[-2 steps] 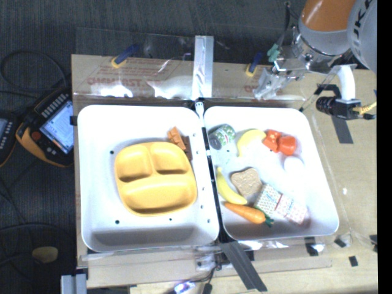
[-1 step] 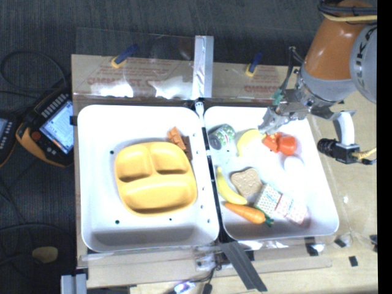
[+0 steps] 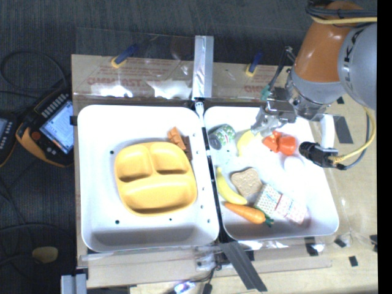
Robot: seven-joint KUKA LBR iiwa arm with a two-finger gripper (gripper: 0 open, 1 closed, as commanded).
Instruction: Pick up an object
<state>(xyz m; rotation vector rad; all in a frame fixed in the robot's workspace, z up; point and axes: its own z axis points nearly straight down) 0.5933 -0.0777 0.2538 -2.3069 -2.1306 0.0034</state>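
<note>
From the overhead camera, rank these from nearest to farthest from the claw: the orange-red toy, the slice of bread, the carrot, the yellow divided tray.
1. Orange-red toy: right beside the claw, upper part of the right bin.
2. Slice of bread: middle of the right bin.
3. Carrot: near the right bin's front edge.
4. Yellow divided tray: left bin.

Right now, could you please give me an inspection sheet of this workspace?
Surface: bench bearing left bin and right bin, side by side.
Job's things: right bin holds banana, carrot, bread slice, patterned box, orange-red item, green-white ball.
Clutter: yellow divided tray and small brown piece in left bin.
Grippers: gripper over right bin's far side; jaws' state unclear.
Cables: yellow cable by wrist; black cables on floor.
Surroundings: handheld pendant at left.
</note>
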